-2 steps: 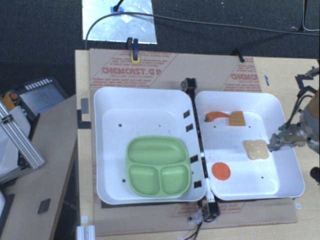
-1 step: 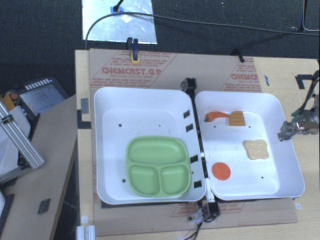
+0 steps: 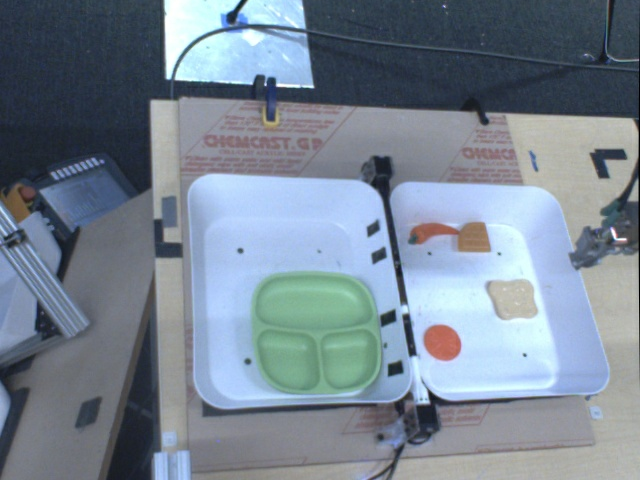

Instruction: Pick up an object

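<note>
Right white bin holds four small toy foods: flat beige bread-slice piece mid-right, round red-orange disc near-left, tan square cracker touching a curved orange chilli far-left. All likely light, stiff; bread stands clear, pinch across its edges. Green divided plate in left bin. Gripper at right rim, spread unreadable

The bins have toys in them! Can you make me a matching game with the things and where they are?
Things:
1. green plate
2. orange disc
3. bread slice
4. cracker

Places:
A. right bin, far side, beside the carrot
B. left bin
C. right bin, middle, towards the right wall
D. right bin, near side, close to the divider

Pairs: 1-B, 2-D, 3-C, 4-A
</note>
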